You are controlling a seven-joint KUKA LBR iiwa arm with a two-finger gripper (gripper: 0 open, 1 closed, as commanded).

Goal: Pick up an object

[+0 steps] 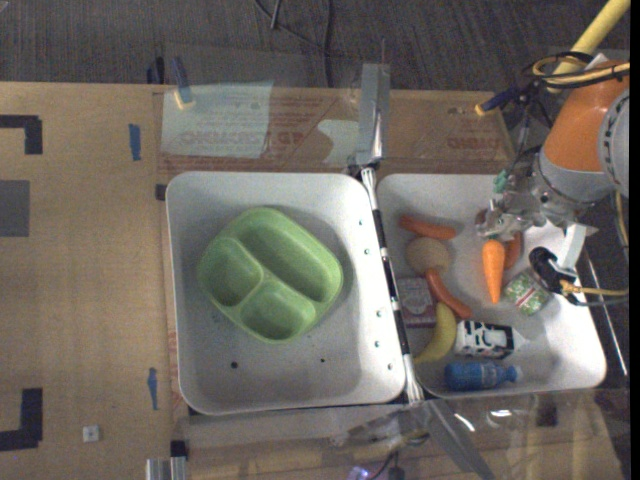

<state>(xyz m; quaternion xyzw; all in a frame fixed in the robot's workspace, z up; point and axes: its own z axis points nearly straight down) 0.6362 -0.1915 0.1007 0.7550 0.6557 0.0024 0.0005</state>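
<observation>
My gripper [503, 224] hangs over the back right part of the right bin [585, 363]. An orange carrot [493, 271] lies directly below it, thick end up against the gripper's tip and point toward the front. Whether the carrot is gripped or merely touched cannot be made out. Just right of the carrot sits a green and white packet [527, 293].
The right bin also holds an orange sausage-like piece [428, 228], a beige round item [428, 256], a red-orange stick [448, 293], a banana [438, 335], a black and white carton [485, 338] and a blue bottle [480, 375]. A green divided plate [270, 273] lies in the left bin [195, 368].
</observation>
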